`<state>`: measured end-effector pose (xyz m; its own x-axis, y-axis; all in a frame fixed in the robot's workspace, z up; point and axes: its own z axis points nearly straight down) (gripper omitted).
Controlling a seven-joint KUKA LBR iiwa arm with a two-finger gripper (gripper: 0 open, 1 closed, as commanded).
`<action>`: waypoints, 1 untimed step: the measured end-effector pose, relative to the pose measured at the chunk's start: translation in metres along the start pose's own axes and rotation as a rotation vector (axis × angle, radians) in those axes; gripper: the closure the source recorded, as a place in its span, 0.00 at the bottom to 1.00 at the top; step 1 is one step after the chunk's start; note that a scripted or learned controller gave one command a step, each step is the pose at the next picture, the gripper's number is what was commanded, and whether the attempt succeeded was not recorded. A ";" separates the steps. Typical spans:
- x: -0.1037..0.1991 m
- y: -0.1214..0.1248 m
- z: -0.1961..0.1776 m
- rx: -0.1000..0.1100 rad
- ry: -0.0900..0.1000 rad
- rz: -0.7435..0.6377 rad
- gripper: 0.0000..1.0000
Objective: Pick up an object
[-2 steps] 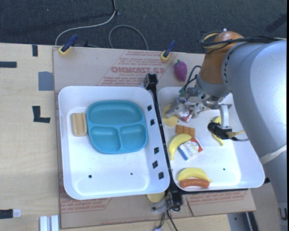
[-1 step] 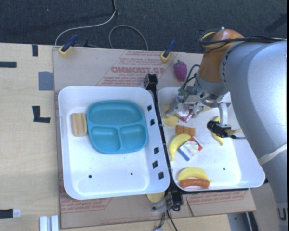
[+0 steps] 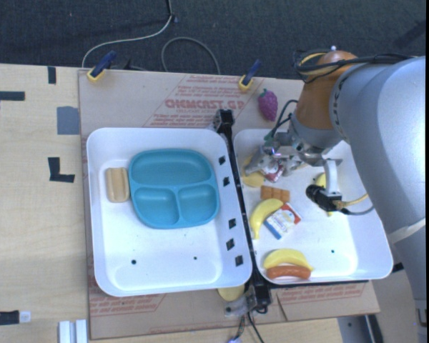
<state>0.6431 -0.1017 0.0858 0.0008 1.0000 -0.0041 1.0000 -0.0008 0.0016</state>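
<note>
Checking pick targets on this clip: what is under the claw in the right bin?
The claw sits over the right bin's top left corner. A brown block and a banana lie just below it. Whatever is directly beneath is covered.

Chunky smooth grey arm (image 3: 390, 120) with an orange band (image 3: 318, 106) above the wrist. Thin dark cables loop around that orange part, and the gripper (image 3: 279, 152) end is small, metallic and kinda cluttered-looking.
</note>
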 end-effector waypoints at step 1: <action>-0.015 0.024 0.001 0.011 0.007 -0.003 0.00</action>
<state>0.6674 -0.1164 0.0849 -0.0025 1.0000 0.0026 1.0000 0.0025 -0.0091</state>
